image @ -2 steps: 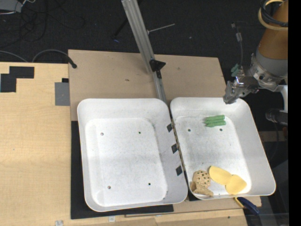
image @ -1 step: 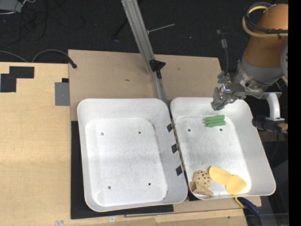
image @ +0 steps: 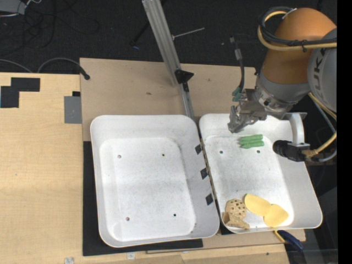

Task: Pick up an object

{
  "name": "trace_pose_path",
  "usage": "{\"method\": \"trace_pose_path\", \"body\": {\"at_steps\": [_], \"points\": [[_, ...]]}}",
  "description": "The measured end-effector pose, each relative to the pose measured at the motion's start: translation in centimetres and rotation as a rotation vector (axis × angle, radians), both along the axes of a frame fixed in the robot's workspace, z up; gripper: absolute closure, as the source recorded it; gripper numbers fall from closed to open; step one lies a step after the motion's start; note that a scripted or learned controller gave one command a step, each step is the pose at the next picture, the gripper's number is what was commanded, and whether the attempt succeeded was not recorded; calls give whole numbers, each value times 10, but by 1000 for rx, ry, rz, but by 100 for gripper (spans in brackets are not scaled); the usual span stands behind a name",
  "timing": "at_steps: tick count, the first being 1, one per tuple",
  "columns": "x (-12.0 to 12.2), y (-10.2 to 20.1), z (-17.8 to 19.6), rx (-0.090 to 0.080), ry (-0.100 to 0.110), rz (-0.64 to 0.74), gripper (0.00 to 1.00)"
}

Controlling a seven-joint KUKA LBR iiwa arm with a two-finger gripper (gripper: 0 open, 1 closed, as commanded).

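Camera view looks down on the bench (image: 49,164), whose pale wood surface spreads across the nine o'clock side. On it sits the left bin (image: 110,126), a shallow white tray with nothing in it but small dark dots on its floor. At twelve o'clock from this bin a grey metal rail (image: 165,43) slants up toward the dark background, and its lower end reaches down to the gap between the two bins. Just beside the left bin, at three o'clock from it, lies the right bin (image: 308,202). At the six o'clock end of the right bin lies a brown speckled object (image: 236,211), and just beside it at three o'clock lie two yellow objects (image: 266,209), overlapping each other. At the twelve o'clock end of the same bin lies a small green object (image: 251,142), flat on the bin floor. The claw (image: 237,123) hangs just at ten o'clock from the green object, near it but apart, with nothing seen between its fingers; whether they are spread or closed I cannot tell. Above it, at one o'clock, rises the arm (image: 297,48) with its orange band.
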State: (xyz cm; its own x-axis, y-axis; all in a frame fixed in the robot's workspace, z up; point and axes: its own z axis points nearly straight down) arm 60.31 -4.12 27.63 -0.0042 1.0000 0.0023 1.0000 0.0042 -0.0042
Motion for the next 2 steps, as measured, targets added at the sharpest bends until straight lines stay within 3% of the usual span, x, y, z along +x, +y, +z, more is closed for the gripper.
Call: {"method": "trace_pose_path", "body": {"at_steps": [2], "points": [[-35, 100, -19, 0, 2, 0, 100]]}}
